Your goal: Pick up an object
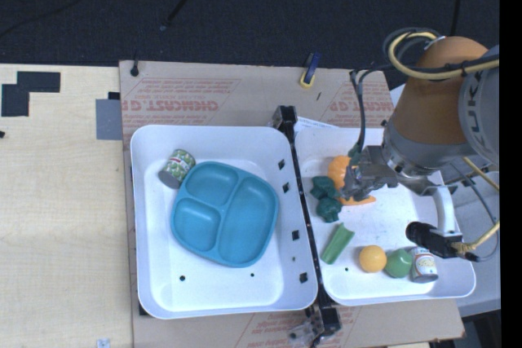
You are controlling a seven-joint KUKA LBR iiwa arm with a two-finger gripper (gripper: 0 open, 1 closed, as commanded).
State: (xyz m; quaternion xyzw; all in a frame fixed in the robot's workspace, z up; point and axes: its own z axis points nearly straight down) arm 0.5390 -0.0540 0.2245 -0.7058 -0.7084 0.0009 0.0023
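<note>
One gripper (359, 182) hangs right of centre, state unclear; the dark green toy (325, 198) lies just left of it, touching nothing else.

From my remote camera, I see a pale wood-grain worktop (57, 216) with a brown cardboard sheet (212, 98) laid flat on it, its red printed lettering upside down to me. Two shallow white bins sit side by side on the cardboard, touching along their inner edges: the left bin (155, 273) and the right bin (457, 281). A small blue and yellow clamp (309, 70) grips the cardboard's far edge. Dark grey squares (107, 118) mark the worktop left of the cardboard.
</note>
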